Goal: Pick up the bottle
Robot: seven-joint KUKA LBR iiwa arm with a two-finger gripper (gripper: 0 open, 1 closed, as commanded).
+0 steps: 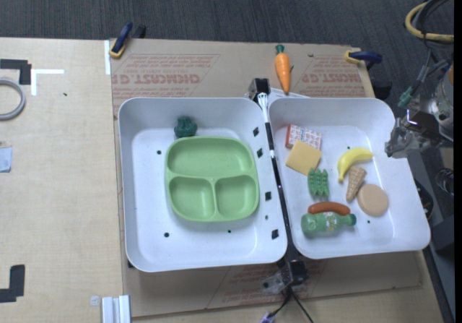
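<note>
The green bottle (328, 222) lies on its side near the front edge of the right bin (404, 231), its cap pointing right. My gripper (401, 139) hangs over the right rim of that bin, well behind and to the right of the bottle, with nothing seen in it. A sausage (328, 207) lies right behind the bottle, almost touching it.
The right bin also holds a cheese wedge (303, 158), cracker box (302, 135), banana (354, 161), ice cream cone (355, 182), round cookie (373, 199) and a green toy (317, 183). The left bin holds a green divided plate (213, 178) and broccoli (185, 126). A carrot (281, 69) lies behind the bins.
</note>
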